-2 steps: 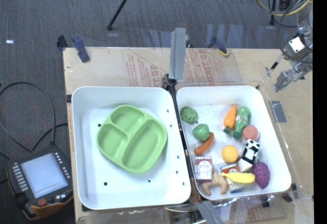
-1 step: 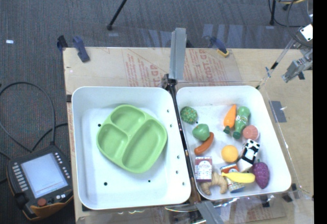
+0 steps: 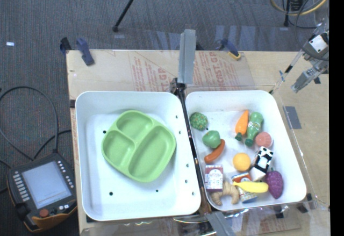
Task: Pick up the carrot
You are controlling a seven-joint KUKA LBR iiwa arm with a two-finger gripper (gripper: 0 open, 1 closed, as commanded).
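The carrot (image 3: 242,122) is a short orange piece with a green tip. It lies tilted in the upper right part of the right bin (image 3: 231,99), touching a green bottle (image 3: 254,126) on its right. My gripper (image 3: 312,68) is at the view's right edge, above the bench and outside the right bin's far right corner. It is well away from the carrot and has nothing visible in it.
Around the carrot in the right bin are a broccoli (image 3: 199,120), green pepper (image 3: 212,138), red-orange sausage (image 3: 215,151), orange (image 3: 242,162), pink ball (image 3: 263,140), cow-print carton (image 3: 262,159), purple grapes (image 3: 274,183), banana (image 3: 252,187) and red box (image 3: 214,177). The left bin (image 3: 91,116) holds a green divided plate (image 3: 138,145).
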